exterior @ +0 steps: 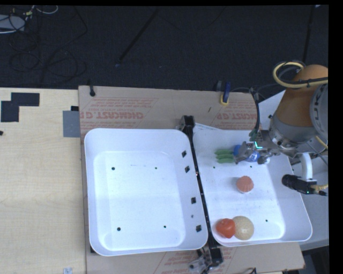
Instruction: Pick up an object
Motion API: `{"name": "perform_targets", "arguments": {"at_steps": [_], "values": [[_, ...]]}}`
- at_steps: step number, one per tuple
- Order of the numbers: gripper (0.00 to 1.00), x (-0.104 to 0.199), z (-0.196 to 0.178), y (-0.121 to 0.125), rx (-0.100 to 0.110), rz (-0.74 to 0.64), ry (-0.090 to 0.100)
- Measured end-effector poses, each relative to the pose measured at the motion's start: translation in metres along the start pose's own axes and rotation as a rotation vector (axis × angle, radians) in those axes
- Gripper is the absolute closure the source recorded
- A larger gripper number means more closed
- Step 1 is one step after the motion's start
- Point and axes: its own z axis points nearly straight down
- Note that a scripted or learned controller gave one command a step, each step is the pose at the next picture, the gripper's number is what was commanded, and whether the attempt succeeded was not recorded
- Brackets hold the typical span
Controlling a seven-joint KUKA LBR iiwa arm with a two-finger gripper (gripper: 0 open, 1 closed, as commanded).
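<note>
You're looking at a robotics lab test cell: pale wood counter point(37, 182) with two white bins point(139, 192) clipped side by side on a cardboard sheet point(161, 109), loose cables point(32, 16) on dark floor, black marker shapes point(21, 104) stuck down.

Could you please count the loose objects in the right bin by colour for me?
Green, a ridged item next to the gripper: 1
Blue, a small piece by the gripper: 1
Pale orange, a ball: 1
Red, a round object: 1
Cream, a round object touching the red one: 1
Total: 5
</note>
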Motion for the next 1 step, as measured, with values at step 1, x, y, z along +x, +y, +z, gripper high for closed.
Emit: {"name": "perform_targets", "arguments": {"at_steps": [1], "values": [[0.0, -0.0194, 0.0818, -0.0486, 0.004, 0.004, 0.001]]}}
